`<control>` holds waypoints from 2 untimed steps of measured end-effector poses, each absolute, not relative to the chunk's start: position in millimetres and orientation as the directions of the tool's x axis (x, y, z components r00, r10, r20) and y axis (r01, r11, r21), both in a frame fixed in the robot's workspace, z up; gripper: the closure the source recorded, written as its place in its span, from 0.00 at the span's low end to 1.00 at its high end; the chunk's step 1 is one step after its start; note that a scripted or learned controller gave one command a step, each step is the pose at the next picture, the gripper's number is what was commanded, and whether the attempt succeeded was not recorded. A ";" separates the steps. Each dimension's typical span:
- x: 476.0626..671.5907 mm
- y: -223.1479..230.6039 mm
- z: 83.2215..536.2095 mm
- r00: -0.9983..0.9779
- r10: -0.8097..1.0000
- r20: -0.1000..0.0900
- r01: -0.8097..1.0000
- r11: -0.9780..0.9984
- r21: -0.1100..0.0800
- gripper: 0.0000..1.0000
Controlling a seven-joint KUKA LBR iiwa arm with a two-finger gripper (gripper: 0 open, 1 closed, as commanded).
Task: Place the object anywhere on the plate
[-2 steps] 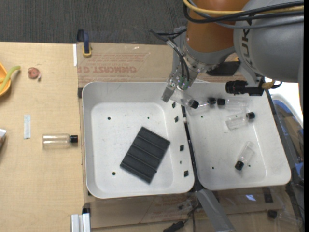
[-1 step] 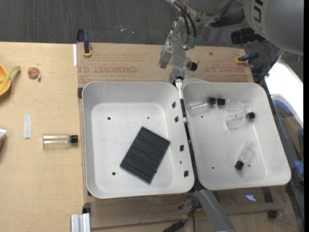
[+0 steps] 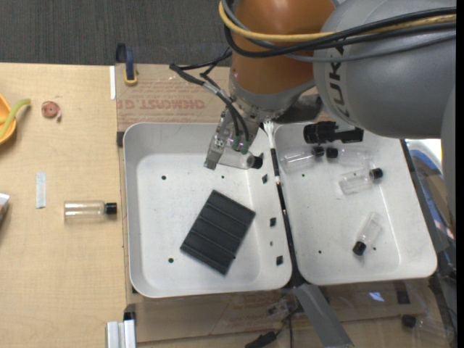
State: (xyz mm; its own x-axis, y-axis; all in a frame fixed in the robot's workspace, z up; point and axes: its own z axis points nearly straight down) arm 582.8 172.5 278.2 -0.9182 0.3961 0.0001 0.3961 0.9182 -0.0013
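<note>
We take the dark ribbed plate (image 3: 218, 232) lying tilted in the left bin (image 3: 138, 216). The gripper (image 3: 230, 145) hangs over that bin's far right corner; we cannot tell whether it is open or carries anything. Clear vials (image 3: 357, 182) lie in the right bin (image 3: 417, 216). A vial could roll off the slatted plate. Around the bins: tan bench (image 3: 65, 267), another vial (image 3: 90, 209), dark carpet (image 3: 87, 13).

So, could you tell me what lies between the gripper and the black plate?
Bare white floor of the left bin, seen in the camera view, separates gripper from black plate.
</note>
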 end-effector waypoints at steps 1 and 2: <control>533.6 223.3 191.6 -0.928 0.372 0.001 0.372 0.928 -0.002 1.00; 643.5 209.8 250.2 -0.977 0.212 -0.003 0.212 0.977 0.001 1.00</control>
State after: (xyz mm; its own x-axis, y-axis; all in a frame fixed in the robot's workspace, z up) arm 643.5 209.8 250.2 -0.9773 0.2117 -0.0027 0.2117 0.9773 0.0005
